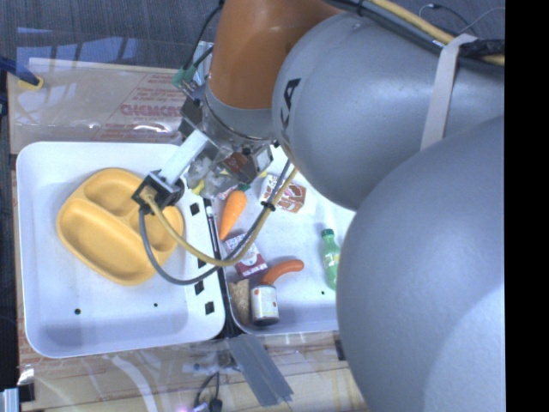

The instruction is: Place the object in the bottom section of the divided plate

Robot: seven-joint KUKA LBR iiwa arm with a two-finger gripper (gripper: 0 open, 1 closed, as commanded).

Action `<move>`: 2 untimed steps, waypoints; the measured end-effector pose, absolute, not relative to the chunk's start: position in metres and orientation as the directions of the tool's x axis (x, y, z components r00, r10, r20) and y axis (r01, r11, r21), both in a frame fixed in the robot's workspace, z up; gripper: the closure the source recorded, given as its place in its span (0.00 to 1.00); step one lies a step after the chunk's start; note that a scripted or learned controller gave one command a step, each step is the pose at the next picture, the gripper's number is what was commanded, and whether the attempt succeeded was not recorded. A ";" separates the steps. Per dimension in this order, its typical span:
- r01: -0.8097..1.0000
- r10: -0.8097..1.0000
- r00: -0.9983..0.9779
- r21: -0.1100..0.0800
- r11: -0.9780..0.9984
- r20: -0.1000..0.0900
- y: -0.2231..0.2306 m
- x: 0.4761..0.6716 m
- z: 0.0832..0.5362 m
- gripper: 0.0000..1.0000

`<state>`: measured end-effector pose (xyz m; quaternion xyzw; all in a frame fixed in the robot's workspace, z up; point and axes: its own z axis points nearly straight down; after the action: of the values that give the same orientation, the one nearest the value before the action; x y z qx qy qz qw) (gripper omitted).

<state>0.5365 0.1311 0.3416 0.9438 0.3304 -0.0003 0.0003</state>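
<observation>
While the big grey arm covers much of the right side, both bins can be made out on the table.

Left bin: a shallow white bin holds a yellow divided plate, lying toward its upper middle; the plate's sections look bare as far as they show.

Right bin: a second white bin, just beside the first, holds a carrot, a reddish-orange sausage-shaped piece, a green bottle, a small can and a brown-and-white packet.

Carrot: it lies near the wall shared by the two bins, pointed end down, on the right bin's side and apart from the plate.

Hand: the hand hangs under the orange band, above the carrot's thick end; its state cannot be told, since the wrist and clutter mask it.

Cable: a black box on a white bracket sits over the plate's right edge, and a hose loops down across the plate's edge and the bin wall.

Hidden: the arm covers the right bin's far side, so its outer wall and any contents there cannot be seen.

Hard to read: a small dark-labelled item beside the sausage-shaped piece is too small to name.
</observation>
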 end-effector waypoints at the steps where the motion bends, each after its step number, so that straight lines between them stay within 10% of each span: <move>1: 0.544 0.544 0.839 0.003 -0.839 0.001 0.205 0.572 0.318 1.00; 2: 0.214 0.214 0.977 0.001 -0.977 -0.001 0.204 0.610 0.192 1.00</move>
<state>0.6103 0.2038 0.1915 0.9942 0.1074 -0.0004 0.0003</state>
